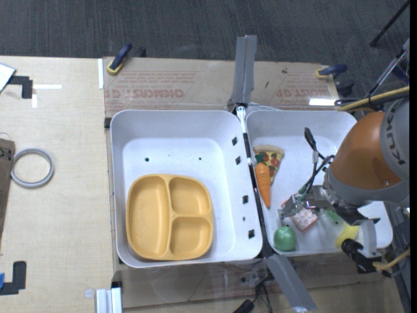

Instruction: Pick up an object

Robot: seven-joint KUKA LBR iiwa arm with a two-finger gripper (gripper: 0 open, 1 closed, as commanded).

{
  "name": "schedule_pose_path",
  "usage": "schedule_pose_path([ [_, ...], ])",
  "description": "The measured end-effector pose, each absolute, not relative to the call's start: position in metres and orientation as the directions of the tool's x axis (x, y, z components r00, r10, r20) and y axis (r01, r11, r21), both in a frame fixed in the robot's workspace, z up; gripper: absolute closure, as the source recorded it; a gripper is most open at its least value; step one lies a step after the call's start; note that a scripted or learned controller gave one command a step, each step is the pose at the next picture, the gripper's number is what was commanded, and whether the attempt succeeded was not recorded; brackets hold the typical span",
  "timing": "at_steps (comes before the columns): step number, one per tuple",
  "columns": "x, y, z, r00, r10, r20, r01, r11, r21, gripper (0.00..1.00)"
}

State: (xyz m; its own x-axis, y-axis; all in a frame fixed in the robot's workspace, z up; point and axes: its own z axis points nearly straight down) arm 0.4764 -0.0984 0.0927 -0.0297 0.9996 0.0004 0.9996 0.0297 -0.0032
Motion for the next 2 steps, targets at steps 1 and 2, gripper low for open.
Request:
schedule_pose_path([
  [1, 0.476, -0.099, 0.101, -0.025, 1.000, 0.000, 1.000, 0.025, -0.005, 1.00],
  [2, 0.512, -0.101, 0.211, 0.113, 0.994, -0.002, 0.994, -0.113, -0.003, 1.00],
])
